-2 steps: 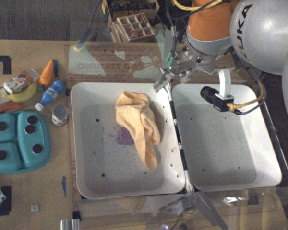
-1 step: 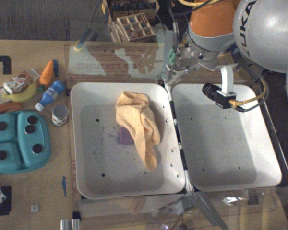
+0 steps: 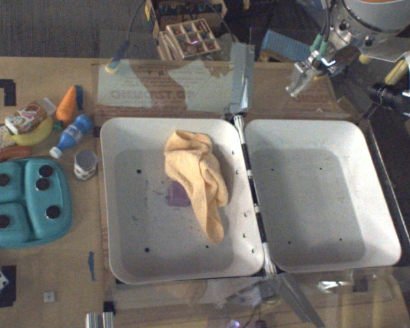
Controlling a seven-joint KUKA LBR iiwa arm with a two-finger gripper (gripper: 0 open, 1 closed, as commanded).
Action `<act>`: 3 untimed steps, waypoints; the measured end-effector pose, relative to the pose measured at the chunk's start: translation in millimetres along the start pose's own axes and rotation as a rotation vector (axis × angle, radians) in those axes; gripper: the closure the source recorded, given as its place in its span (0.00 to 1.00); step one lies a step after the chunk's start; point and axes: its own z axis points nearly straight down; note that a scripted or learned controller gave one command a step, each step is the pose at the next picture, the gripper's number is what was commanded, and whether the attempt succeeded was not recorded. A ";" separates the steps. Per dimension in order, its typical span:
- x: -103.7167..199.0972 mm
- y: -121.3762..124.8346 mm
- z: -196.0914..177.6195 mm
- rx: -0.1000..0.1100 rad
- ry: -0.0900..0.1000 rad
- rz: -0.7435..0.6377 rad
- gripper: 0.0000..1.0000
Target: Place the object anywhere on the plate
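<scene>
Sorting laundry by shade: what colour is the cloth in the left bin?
Pale yellow-orange, plain; the cloth shows best in the camera view.

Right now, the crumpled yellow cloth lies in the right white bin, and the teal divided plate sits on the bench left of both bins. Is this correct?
Not quite. The camera view shows the crumpled yellow cloth in the left white bin, not the right white bin. The teal divided plate does sit on the bench left of both bins.

A light wooden bench (image 3: 48, 74) was seen beneath the bins. Dark grey carpet (image 3: 61, 12) was laid beyond its far edge. A compartmented wooden box (image 3: 190, 37) was positioned on that floor.
</scene>
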 end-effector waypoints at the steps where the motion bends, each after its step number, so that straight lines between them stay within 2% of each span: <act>1: 87.3 104.9 -23.0 -0.001 0.000 0.186 1.00; 2: 156.3 119.6 197.9 0.002 0.003 -0.091 1.00; 3: 179.0 67.7 317.3 -0.001 0.003 -0.037 1.00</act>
